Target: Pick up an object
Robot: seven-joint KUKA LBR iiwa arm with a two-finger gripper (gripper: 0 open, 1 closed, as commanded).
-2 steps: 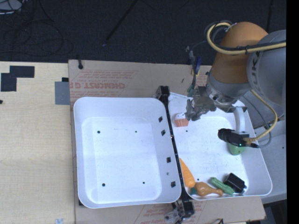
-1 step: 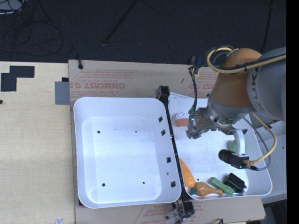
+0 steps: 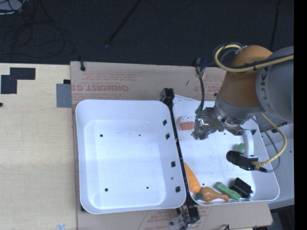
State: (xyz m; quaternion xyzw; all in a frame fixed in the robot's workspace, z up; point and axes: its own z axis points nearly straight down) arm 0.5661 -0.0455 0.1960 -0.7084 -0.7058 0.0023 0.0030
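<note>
Pincer hovering low in right bin, finger state impossible to tell; pink block just beside, near wall — risking nudging it aside, missing

i count two white bins: the left bin and the right bin. in the right one i make out five loose things: one orange carrot, one tan piece, one green piece, one black block, one reddish piece.
</note>
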